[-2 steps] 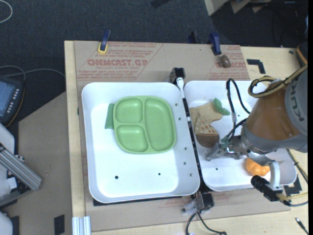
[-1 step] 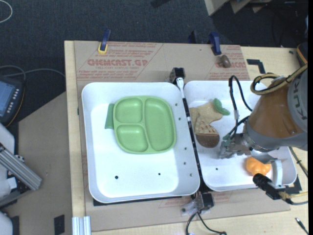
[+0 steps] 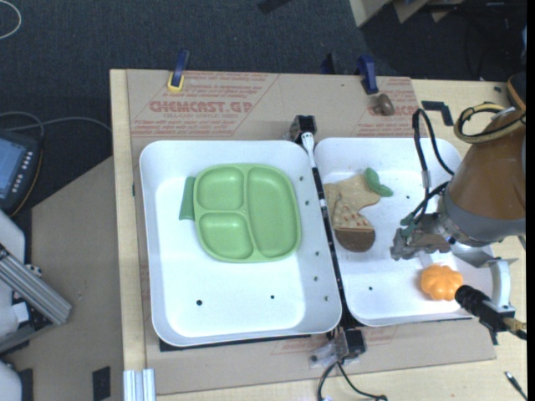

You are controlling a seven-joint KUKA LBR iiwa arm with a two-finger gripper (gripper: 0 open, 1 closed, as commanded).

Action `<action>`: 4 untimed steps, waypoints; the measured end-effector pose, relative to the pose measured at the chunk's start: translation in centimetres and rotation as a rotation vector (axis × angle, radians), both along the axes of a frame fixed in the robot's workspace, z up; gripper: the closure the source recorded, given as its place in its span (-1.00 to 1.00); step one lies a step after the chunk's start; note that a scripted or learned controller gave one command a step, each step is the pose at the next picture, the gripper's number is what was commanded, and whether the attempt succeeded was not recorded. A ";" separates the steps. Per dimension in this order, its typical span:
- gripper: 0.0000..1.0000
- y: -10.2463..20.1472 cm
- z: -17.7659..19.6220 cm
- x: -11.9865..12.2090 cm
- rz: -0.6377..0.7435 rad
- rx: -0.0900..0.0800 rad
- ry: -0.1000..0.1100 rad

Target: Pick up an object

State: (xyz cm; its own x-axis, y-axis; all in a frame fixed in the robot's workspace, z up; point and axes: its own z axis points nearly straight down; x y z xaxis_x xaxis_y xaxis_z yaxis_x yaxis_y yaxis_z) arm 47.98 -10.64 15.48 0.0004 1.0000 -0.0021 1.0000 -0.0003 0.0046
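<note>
- Fingers [image 3: 415,244] at the end of the grey arm [image 3: 485,192] hang low over the right bin, between the bin's objects. From this slant I cannot tell whether they are spread or closed, and no object shows between them.
- Brown paper-covered worktop [image 3: 251,107] carries both bins side by side, touching along their inner edges.
- Shallow white left bin [image 3: 180,303] holds a pale green plastic tray with three compartments [image 3: 247,211], lying flat near the bin's middle.
- Shallow white right bin [image 3: 376,303] holds the smaller items and is where the arm is working.
- Tan and brown lumpy soft-looking item [image 3: 347,211] lies against the right bin's left wall, just beside the fingers on their left.
- Orange round ball-like object [image 3: 440,281] sits near the right bin's front right corner, just beside the fingers and a little in front of them. It looks like the nearest candidate.
- Small dark green leaf-shaped piece [image 3: 379,184] rests at the tan item's upper right end, touching it.
- Blue clamps [image 3: 366,73] grip the worktop's far edge, well apart from the action.
- Progress, as I judge it: the pick is not yet done. Every item lies on the bin floor, so closing on one and lifting it remain.
- Obstacles: the right wall and front corner crowd the orange object, and black cables [image 3: 422,153] trail across the right bin.
</note>
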 end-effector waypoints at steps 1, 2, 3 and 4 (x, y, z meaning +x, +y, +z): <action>1.00 -0.5 4.4 0.0 0.001 0.000 -0.002; 1.00 -0.5 7.2 0.1 0.001 0.000 0.000; 1.00 3.2 6.9 5.2 0.005 0.001 0.000; 1.00 6.4 6.6 9.8 0.005 0.001 0.000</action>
State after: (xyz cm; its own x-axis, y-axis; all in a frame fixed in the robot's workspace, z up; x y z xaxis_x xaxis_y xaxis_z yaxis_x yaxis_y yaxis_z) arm 57.75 -4.29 22.04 -0.0042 1.0000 -0.0007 1.0000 0.0042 0.0049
